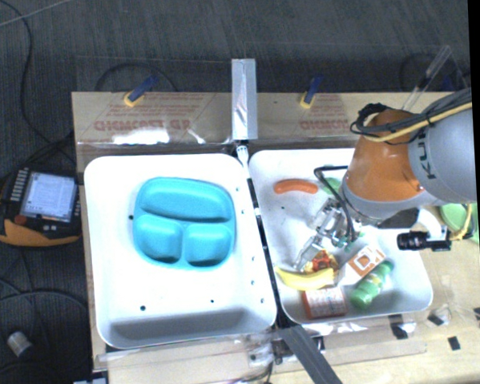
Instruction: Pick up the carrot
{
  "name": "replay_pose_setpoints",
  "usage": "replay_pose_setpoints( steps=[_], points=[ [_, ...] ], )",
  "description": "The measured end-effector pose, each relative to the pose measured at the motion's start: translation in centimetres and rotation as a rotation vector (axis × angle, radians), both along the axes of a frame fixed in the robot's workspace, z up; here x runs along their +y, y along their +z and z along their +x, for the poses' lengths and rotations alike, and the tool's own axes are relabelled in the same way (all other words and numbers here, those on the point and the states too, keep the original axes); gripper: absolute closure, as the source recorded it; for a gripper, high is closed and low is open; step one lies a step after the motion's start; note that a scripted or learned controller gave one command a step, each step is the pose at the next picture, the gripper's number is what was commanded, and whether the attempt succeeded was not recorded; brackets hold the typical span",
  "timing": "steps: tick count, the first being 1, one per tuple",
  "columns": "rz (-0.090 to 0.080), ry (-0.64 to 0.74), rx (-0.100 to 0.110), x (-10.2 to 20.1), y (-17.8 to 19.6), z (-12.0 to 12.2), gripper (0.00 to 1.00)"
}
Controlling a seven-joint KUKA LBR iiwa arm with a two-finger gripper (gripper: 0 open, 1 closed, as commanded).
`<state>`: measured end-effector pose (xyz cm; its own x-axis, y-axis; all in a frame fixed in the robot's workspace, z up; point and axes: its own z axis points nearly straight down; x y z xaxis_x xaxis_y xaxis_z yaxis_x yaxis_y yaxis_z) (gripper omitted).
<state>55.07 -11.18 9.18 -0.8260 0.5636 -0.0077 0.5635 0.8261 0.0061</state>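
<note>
We are looking down on a counter [99,114] carrying two white bins. The left bin [109,298] is holding one blue divided tray [183,221]. We are seeing the grey arm [451,156] reaching in from the counter's right edge over the right bin [418,290], its orange band [379,168] angling down toward the bin's middle. The pincer [317,251] is pointing toward the front-left of that bin; its fingers are standing slightly apart with nothing clearly between them. One carrot [296,187] is lying near the bin's back-left corner, apart from the pincer. One banana [306,277], one green bottle [370,287] and one red-brown box [324,303] are lying along the front.
</note>
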Motion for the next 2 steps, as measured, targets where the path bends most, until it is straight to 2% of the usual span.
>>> replay_pose_setpoints(
  steps=[1, 2],
  points=[
    [-0.001, -0.043, 0.007, -5.7, 13.0, 5.5, 0.0],
    [-0.001, 0.079, 0.01, 0.5, 10.6, 2.6, 0.0]
  ],
)
